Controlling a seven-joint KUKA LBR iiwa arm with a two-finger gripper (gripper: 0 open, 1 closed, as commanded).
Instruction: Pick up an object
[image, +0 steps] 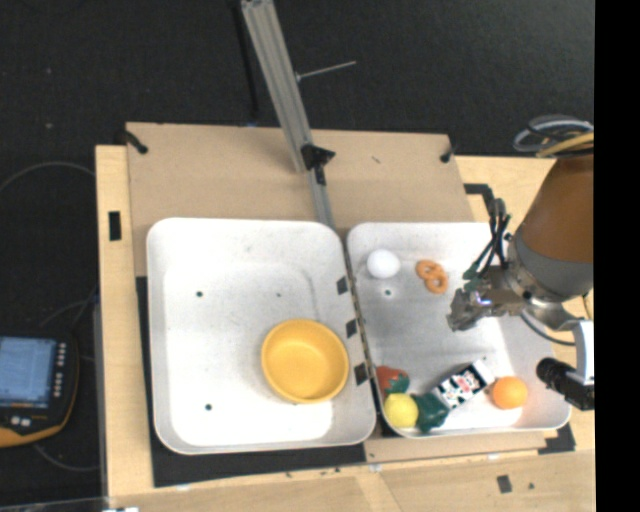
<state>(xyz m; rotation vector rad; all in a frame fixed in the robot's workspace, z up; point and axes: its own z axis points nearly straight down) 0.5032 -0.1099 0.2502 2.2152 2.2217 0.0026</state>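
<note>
My gripper (463, 312) hangs over the middle of the right bin (420, 325), just below and right of an orange pretzel-shaped piece (433, 275). A white ball (382, 264) lies at the bin's back left. Along the front edge lie a yellow lemon (401, 409), a dark green item (433, 412), a red-orange item (391, 380), a black-and-white box (461, 386) and an orange ball (508, 392). I see nothing between the fingers.
A yellow bowl (304, 360) sits at the front right of the left bin (200, 330). A metal pole (290, 100) slants up behind the bins. The arm's orange band (560, 215) stands at the right bin's right side.
</note>
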